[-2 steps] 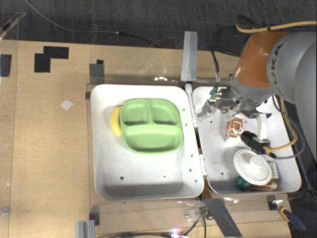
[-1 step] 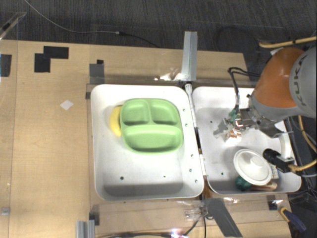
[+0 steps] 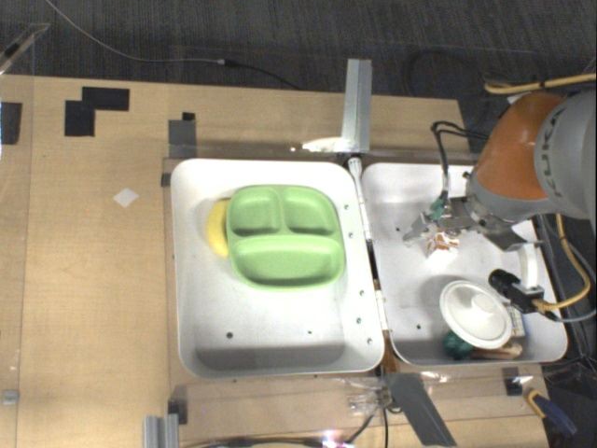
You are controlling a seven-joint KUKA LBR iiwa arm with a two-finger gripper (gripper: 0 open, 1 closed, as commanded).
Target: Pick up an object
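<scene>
Two white bins are seen: the jaws (image 3: 438,236) are lowered into the right bin (image 3: 403,315), their state cannot be told; a green tray (image 3: 283,234) is placed in the left bin (image 3: 201,278).

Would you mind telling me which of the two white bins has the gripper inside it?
The right bin: the gripper hangs over its upper part, above the white bowl. The left bin holds the green tray.
</scene>
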